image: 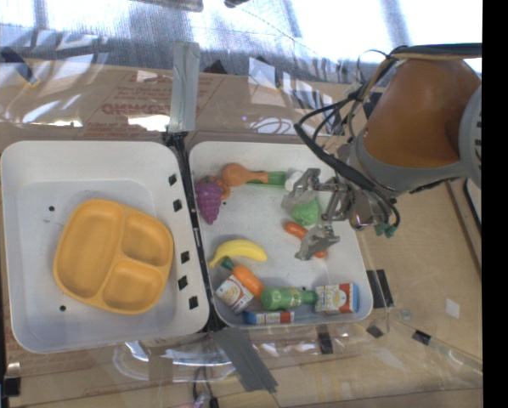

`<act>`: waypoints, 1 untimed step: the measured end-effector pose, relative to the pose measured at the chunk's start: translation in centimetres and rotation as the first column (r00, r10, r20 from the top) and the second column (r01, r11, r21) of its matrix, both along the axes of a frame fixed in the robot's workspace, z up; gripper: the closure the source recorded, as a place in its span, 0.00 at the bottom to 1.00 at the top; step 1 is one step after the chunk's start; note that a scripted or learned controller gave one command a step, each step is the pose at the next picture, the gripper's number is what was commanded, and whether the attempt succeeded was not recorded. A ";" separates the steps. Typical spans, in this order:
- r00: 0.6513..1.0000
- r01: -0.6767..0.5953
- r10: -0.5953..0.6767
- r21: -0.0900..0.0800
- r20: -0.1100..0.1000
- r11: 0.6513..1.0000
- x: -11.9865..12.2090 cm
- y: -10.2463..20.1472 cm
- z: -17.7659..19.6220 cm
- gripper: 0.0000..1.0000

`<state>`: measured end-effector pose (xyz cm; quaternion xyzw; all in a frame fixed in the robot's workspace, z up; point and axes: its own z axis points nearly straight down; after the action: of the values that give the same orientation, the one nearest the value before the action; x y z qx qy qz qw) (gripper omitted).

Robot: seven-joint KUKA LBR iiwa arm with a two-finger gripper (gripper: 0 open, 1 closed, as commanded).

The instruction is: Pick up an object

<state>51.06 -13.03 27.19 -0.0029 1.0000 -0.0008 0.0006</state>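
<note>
In the right bin (356,266) the gripper (312,214) hangs over the upper right part of the floor, its two fingers (302,184) spread wide, one toward the far wall and one toward the near side, with nothing clamped between them. A small green piece (307,211) lies in the gap between them, and an orange carrot-like piece (298,229) sits just beside the nearer finger, so one of these looks like the target; which one I cannot tell. The rest of the toy food is spread around the same bin: a purple grape bunch (208,199) by the dividing wall, an orange and green vegetable (247,176) near the far wall, a banana (239,251) in the middle, and a row of a small jar (229,291), a green bottle (285,297) and a little carton (336,297) along the near wall. The left bin (25,228) carries a yellow divided plate (112,255). To do this step well, I judge the fingers should straddle a single piece, centred on it, and go low enough to close around its middle and not its top. The green piece and the carrot lie close together, so a closing finger could nudge one against the other; settling on one and lifting straight up would be the safer course
</note>
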 end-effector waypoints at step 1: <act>0.995 0.100 -0.100 0.002 -0.007 0.995 2.3 -6.1 -7.0 0.00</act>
<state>53.34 -19.13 20.23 0.0471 0.9989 0.0004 -0.0029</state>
